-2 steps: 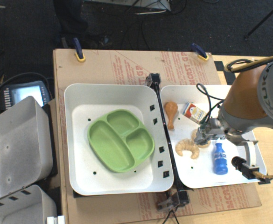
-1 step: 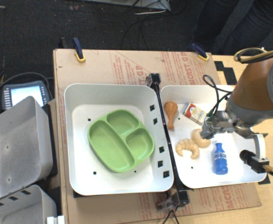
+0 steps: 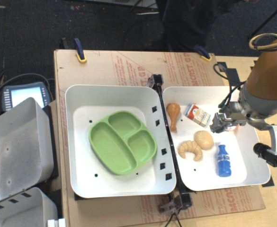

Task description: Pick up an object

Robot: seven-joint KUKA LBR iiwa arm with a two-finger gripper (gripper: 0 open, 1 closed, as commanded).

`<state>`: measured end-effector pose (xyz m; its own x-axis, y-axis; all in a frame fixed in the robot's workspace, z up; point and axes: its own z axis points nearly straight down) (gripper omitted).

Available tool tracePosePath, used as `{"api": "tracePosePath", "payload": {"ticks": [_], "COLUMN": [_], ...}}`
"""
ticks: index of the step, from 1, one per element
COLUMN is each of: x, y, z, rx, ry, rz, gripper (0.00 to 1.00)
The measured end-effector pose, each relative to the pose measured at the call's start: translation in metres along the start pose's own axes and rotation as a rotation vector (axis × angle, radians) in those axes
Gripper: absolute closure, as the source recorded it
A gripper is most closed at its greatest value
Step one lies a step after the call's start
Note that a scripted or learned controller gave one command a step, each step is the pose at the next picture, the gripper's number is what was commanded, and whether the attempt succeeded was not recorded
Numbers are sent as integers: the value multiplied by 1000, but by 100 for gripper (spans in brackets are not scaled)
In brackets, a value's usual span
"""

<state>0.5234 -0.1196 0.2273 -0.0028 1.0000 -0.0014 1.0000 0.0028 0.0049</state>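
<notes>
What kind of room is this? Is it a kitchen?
Probably a robot lab, not a kitchen. A robot arm reaches over two white bins clamped to a board. The croissant and drumstick look like toys, and cables lie on the dark floor.

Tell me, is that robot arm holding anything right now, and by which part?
Nothing seen in its grip. The end effector hovers over the right bin, beside the small carton, with no object seen between its fingers.

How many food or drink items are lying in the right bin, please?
5: drumstick far left, carton beside it, bun in the middle, croissant left of it, blue bottle nearest. The arm may hide more.
</notes>
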Motion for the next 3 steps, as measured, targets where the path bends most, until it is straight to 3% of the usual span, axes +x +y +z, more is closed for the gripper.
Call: {"api": "tracePosePath", "payload": {"ticks": [2,3], "x": [89,137], "y": [50,68], "z": [8,-6], "rx": [3,2], "ry": [1,2], "rz": [-3,-3], "gripper": [100,100]}}
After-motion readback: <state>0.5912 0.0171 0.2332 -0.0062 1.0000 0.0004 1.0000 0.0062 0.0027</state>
